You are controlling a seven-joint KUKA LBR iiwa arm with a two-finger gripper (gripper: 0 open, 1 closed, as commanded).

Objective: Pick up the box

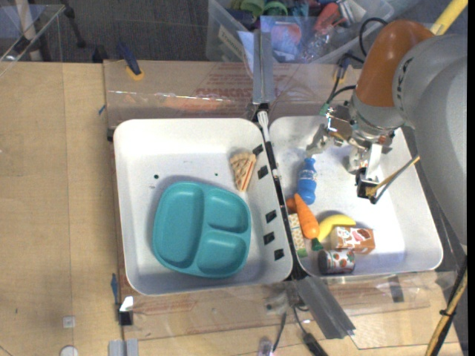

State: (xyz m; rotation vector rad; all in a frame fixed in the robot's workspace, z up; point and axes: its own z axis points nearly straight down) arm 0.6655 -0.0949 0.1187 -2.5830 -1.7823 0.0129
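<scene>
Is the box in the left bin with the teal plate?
No, the box lies in the right bin, next to the banana.

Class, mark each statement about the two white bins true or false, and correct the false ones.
1. The teal divided plastic plate lies in the left white bin. True.
2. The yellow toy banana lies in the left bin. False: it lies in the right white bin, beside the orange toy carrot.
3. The small printed cardboard box lies near the right bin's lower edge in the view. True.
4. The pincer grips the box. False: it hovers over the far part of the right bin, apart from the box.
5. The blue plastic bottle rests on the teal plate. False: it lies in the right bin, just beyond the carrot.
</scene>
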